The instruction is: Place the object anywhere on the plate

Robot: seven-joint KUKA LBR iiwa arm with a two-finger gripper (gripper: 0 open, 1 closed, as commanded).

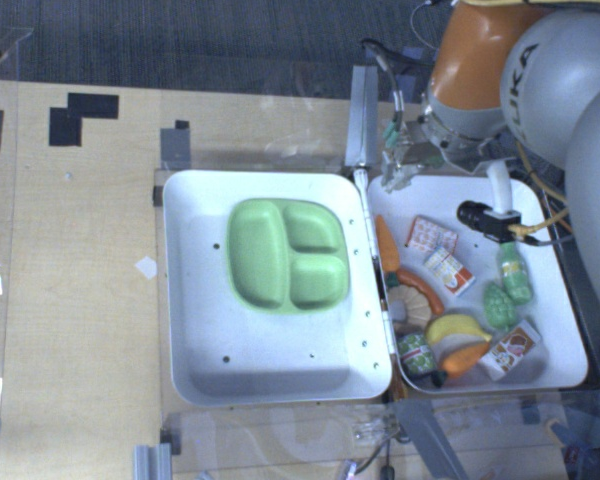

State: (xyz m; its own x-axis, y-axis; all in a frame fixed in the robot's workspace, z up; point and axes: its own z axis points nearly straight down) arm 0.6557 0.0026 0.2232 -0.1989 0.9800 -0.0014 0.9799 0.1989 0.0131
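A green divided plate [285, 254] lies in the left white bin [195, 348], toward its far side, with nothing on it. The right bin [560, 363] holds the loose objects: an orange carrot [385, 246] against the left wall, two small red-and-white packets [430, 235] [448, 270], a yellow banana [458, 326] and a green bottle [513, 274]. My gripper [398, 171] hangs over the far left corner of the right bin, close to the wall between the bins, above and beyond the carrot. I see nothing between its fingertips.
More items crowd the near half of the right bin: a green lumpy toy [498, 306], a small carton [510, 348], an orange piece [465, 357], a green can [415, 352] and a curved sausage [421, 282]. The grey arm [560, 78] looms over the bin's far right.
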